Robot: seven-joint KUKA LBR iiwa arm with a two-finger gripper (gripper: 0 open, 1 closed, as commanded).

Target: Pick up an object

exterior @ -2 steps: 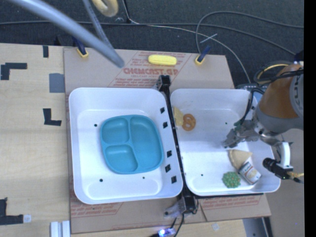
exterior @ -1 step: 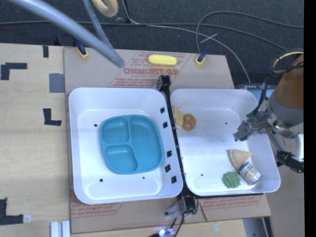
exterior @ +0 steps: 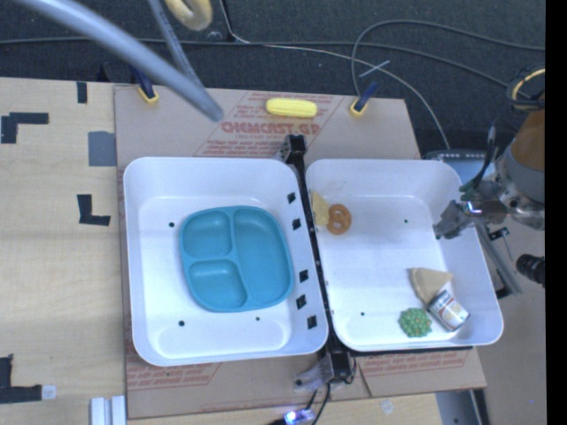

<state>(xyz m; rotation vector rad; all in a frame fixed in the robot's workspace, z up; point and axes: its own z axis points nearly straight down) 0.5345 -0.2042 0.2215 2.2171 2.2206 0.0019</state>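
The right bin (exterior: 381, 177) holds a brown pretzel-shaped piece (exterior: 338, 218) beside a pale yellow piece (exterior: 320, 209) at its left wall. Near its front right corner lie a tan wedge (exterior: 430, 281), a small can (exterior: 448, 311) and a green broccoli-like piece (exterior: 415, 322). My gripper (exterior: 450, 221) hangs over the right rim of this bin, above and to the right of the tan wedge. Nothing shows between its fingers.
The left bin (exterior: 142, 237) carries a blue divided plate (exterior: 236, 258). A yellow banana-like object (exterior: 291, 107) lies on the cardboard behind the bins. Cables run across the dark area at the back. Black clips line the wall between the bins.
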